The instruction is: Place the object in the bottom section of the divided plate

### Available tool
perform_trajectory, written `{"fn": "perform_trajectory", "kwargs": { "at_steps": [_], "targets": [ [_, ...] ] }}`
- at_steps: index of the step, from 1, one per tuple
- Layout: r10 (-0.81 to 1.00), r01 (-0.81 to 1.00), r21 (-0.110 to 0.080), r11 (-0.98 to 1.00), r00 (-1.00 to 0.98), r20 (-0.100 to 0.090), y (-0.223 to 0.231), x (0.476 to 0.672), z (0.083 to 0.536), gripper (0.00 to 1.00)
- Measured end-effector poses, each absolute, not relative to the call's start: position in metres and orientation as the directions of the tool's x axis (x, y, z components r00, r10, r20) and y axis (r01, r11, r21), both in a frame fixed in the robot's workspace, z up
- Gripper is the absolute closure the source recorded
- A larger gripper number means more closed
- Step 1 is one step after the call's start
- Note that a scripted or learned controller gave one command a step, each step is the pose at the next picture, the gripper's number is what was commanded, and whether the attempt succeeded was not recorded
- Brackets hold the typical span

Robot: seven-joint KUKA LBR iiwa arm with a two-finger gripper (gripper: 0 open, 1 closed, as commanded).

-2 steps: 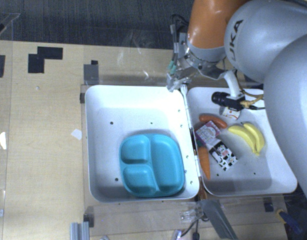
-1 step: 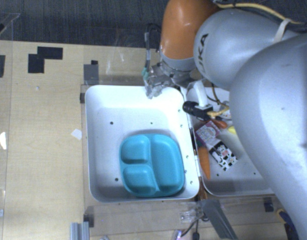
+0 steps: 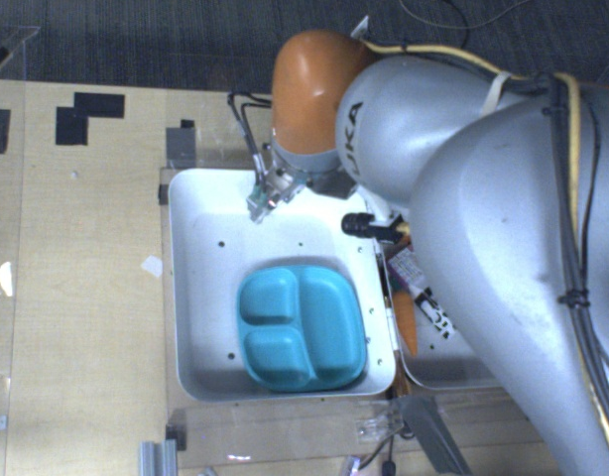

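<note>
Over the right side of the table (image 3: pixel 76 296), your grey arm (image 3: pixel 483 196) fills most of what you can see, its orange band (image 3: pixel 309 82) sitting above the far edge of the left bin (image 3: pixel 200 266). By my reading you are at the carry or approach step: the gripper (image 3: pixel 262 204) hangs over the bin's far-left corner, well apart from the blue divided plate (image 3: pixel 303 327), which lies near the bin's near edge. You cannot tell from this angle whether the gripper is clenched or released, nor whether it carries anything; the tip is small and blurred. The object to be placed is not something I can pick out; the items wedged along the right bin's left wall (image 3: pixel 414 305), partly hidden under the arm, may be candidates. Next, if something is held, you would need to travel toward the near edge and settle over the plate's bottom section. Beyond the table's far edge lies dark carpet (image 3: pixel 136 18) with a loose cable (image 3: pixel 453 3).
</note>
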State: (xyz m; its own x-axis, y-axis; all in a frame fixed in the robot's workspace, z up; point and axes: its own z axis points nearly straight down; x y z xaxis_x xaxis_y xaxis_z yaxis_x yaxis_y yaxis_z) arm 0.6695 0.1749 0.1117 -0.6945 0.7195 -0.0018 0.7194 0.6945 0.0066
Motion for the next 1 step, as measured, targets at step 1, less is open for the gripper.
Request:
{"fn": "perform_trajectory", "kwargs": {
  "at_steps": [1],
  "targets": [
    [0.719, 0.719, -0.003, 0.695, -0.695, 0.008, 0.1762, 0.6668, 0.1106, 0.00]
  ]
}}
